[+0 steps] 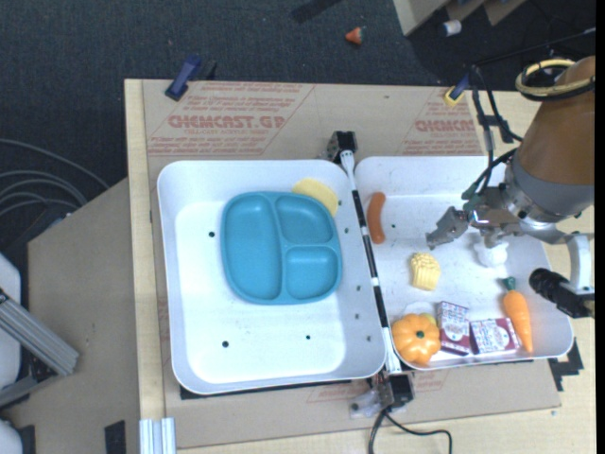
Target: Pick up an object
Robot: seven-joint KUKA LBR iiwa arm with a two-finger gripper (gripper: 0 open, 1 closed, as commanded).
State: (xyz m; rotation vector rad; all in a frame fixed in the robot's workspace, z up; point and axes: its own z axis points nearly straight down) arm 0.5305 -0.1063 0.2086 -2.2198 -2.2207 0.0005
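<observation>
1. While the gripper (452, 227) hangs over the right bin (406, 173), fingers spread wide and holding nothing, the corn (425, 270) lies just below it.
2. Descend straight, centre on the corn, avoiding the sausage (376, 216).

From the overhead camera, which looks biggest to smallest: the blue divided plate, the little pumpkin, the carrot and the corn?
1. Blue divided plate, by far the largest.
2. Pumpkin.
3. Carrot: longer than the pumpkin but thinner, so these two are close.
4. Corn, the smallest.
</observation>
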